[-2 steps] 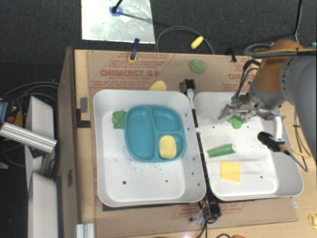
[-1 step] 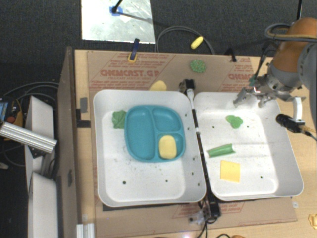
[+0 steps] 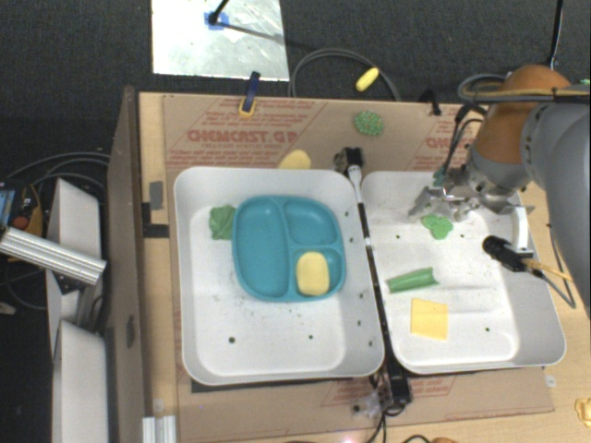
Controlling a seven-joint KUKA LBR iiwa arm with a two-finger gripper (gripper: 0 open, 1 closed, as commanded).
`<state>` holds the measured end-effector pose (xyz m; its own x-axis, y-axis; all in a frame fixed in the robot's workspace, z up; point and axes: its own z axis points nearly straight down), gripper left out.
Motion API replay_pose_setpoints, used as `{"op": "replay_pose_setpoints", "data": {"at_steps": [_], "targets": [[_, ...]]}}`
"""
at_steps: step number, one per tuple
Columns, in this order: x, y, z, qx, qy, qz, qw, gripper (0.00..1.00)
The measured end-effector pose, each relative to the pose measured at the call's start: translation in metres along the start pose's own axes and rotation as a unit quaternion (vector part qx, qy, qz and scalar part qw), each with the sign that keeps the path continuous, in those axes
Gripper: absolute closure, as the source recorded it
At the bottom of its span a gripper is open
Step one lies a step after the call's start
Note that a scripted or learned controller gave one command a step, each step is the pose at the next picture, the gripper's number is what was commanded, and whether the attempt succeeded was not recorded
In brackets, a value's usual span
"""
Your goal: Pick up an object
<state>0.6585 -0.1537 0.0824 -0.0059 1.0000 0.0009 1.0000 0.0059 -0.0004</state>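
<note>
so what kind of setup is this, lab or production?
Most likely a research lab bench for robot grasping trials. Two shallow white bins sit on a cardboard sheet with loose cables around, and the contents are toy-like items: a blue divided plate, a yellow block, a green stick.

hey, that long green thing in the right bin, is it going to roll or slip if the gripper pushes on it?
The long green piece looks rounded and tapered, like a toy vegetable, so a sideways push would probably roll it. It lies flat on the smooth right bin floor, so it may also slide easily. Its narrow shape suggests it is light, and gripping across its width seems safest.
</note>
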Motion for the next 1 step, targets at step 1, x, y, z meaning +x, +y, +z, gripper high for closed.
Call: {"op": "replay_pose_setpoints", "data": {"at_steps": [1], "targets": [[-0.0331,0.0115,-0.0495,-0.004,-0.002,0.003,1.0000,0.00]]}}
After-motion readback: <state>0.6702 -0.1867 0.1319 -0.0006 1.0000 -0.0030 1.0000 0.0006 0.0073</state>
